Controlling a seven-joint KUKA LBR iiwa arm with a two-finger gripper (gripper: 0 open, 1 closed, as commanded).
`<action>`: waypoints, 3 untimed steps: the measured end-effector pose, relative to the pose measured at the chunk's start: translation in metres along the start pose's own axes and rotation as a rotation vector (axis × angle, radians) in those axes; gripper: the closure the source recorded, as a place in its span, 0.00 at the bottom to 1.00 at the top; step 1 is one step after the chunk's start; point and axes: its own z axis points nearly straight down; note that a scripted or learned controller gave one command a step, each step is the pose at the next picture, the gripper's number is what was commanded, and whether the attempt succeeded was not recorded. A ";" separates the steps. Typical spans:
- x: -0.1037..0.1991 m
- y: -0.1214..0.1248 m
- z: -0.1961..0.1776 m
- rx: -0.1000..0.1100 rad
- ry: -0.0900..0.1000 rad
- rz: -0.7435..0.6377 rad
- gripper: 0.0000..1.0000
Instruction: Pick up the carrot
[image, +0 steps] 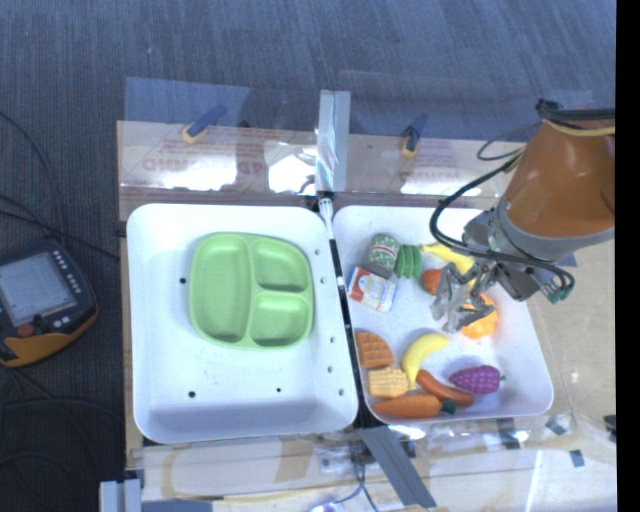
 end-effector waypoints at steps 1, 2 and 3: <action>0.075 -0.044 -0.006 0.000 0.001 -0.219 1.00; 0.063 -0.083 0.121 0.011 -0.009 -0.118 1.00; -0.025 -0.132 0.122 0.009 -0.011 0.026 1.00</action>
